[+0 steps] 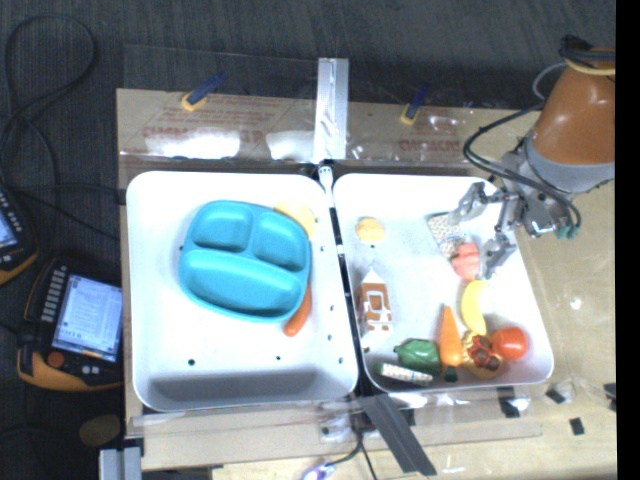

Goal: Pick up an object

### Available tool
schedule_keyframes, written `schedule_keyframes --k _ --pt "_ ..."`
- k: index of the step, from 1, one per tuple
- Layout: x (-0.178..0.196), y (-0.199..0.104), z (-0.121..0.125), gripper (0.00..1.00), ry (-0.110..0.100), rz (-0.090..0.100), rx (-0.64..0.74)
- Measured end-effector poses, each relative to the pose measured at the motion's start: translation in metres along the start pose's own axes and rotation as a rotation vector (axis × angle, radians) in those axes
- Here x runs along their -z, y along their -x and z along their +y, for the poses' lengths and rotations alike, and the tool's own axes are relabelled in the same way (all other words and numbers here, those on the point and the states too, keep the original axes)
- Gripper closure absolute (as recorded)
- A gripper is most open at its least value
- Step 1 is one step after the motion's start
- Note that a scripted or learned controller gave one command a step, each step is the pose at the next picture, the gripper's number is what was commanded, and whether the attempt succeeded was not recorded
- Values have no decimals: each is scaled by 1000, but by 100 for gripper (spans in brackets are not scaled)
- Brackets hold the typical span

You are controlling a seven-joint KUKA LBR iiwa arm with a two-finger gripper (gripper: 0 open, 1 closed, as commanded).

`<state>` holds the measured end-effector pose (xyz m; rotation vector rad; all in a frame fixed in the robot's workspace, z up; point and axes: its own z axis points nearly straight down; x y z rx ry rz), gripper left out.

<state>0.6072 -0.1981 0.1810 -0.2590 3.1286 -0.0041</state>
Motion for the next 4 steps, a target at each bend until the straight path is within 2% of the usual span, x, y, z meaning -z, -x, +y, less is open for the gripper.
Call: schedule_keyframes --k 1,2,3,4 --pt "-74 -61 -15 0 2 1 -147" --pt "-76 5 -13 0 1 -1 -429" --pt "-1 18 27 0 1 -1 -529" --pt "17 15 46 0 -1 -1 -334"
